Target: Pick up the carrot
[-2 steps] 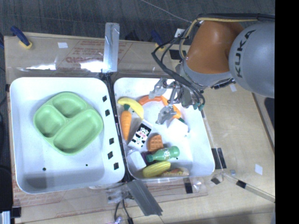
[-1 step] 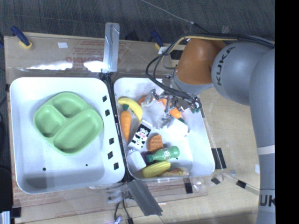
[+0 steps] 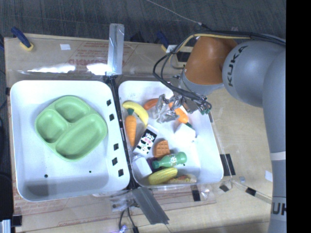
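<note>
Beside one banana (image 3: 136, 111) lies one carrot (image 3: 130, 128).

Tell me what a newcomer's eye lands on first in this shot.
First the big grey arm with its orange band, reaching in from the right over the right bin, its gripper low among the toys at the bin's far end. Next the green divided plate, alone in the left bin. Then the right bin's bright clutter: a carrot by the left wall, a banana just above it.

Bench (image 3: 233, 130) under two white bins (image 3: 29, 178)
</note>
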Motion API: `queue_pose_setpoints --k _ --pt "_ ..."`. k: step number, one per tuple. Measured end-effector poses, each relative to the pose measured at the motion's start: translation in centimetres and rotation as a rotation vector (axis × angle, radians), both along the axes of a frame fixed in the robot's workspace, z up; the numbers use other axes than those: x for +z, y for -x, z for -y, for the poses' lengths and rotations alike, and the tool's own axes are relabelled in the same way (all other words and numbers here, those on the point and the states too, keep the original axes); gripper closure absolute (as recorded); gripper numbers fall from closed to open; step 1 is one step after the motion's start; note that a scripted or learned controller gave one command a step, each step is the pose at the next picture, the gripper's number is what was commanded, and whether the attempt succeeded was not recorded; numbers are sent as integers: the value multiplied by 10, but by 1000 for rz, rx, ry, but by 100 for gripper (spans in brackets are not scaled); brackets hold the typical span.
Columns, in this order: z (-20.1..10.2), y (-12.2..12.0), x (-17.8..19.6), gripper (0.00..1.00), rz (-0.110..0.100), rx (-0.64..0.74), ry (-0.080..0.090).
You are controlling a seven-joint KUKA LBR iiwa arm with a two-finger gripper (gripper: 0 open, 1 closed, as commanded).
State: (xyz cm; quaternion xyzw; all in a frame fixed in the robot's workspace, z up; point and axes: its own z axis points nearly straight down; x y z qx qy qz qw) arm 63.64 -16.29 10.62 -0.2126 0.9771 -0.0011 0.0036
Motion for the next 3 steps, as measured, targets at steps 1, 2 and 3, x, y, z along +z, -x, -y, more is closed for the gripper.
queue_pose_setpoints --k 1,2,3 --pt "50 28 69 100 1 -27 3" --pt "46 82 -15 100 -9 66 -2" --pt "44 79 -3 100 -4 74 0"
